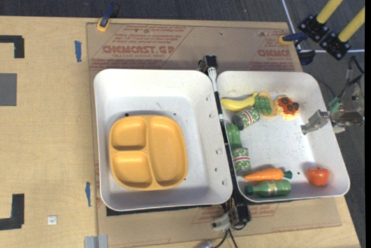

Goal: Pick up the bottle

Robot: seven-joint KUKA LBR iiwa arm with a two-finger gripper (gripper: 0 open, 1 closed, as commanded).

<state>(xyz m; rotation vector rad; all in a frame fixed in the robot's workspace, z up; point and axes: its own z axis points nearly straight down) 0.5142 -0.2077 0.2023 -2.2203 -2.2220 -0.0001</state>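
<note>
The glossy green bottle (268, 188) lies flat at 6 o'clock in the right bin (324, 99), just below a carrot (265, 174). The metallic claw (317, 120) hovers at 3 o'clock; its opening cannot be determined. Left bin (116, 87): smooth yellow compartment tray (149, 151). Cardboard-covered bench (46, 125).

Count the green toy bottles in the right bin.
2. One upright-lying green plastic bottle runs along the right white bin's left wall; another green bottle lies at its near edge, below the carrot.

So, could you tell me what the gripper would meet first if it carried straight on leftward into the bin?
Probably bare bin floor at first; the gripper sits at the right bin's edge. Further along lies the green can, though height is unclear.
</note>
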